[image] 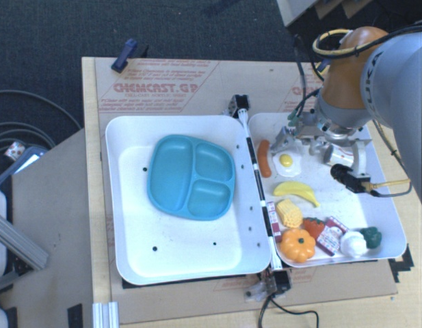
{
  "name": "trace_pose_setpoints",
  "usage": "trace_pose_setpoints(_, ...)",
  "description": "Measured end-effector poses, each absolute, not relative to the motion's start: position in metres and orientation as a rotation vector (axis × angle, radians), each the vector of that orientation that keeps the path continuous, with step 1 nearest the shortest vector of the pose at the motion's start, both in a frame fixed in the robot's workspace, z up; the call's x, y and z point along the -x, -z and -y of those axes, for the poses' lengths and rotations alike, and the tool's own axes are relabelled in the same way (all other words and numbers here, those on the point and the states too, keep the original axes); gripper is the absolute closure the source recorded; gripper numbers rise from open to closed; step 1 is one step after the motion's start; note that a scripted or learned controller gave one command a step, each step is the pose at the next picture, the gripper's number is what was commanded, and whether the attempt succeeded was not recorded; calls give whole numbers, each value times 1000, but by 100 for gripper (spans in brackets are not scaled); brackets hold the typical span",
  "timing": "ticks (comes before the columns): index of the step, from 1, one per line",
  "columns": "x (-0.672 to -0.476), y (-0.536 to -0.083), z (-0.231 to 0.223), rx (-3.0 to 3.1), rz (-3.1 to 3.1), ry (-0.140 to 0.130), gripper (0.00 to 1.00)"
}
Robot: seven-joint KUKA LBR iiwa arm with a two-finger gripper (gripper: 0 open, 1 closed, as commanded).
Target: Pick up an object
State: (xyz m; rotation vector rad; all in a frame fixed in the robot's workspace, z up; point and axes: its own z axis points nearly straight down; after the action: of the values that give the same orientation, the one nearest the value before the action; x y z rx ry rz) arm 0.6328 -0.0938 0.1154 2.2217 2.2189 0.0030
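The right bin holds the toy food. A fried egg lies near its left wall, beside a red hot dog. Below them are a yellow banana, a corn cob, an orange pumpkin, a red packet and a white and green vegetable. My gripper hangs over the top of this bin, open, its fingers spread just above and to the right of the egg. Nothing sits between them.
A blue divided plate lies in the left bin. The grey arm with its orange band comes in from the upper right. A black clip sits at the top of the divider between the bins.
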Motion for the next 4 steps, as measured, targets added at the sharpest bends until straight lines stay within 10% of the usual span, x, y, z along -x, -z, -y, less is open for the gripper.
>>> trace_pose_setpoints(2, -660, -85, 94, -2222, -2223, 2, 0)
trace_pose_setpoints(3, -581, -84, 99, -2225, -2222, 2, 0)
trace_pose_setpoints(4, -581, -94, 98, -2225, -2220, -1, 100)
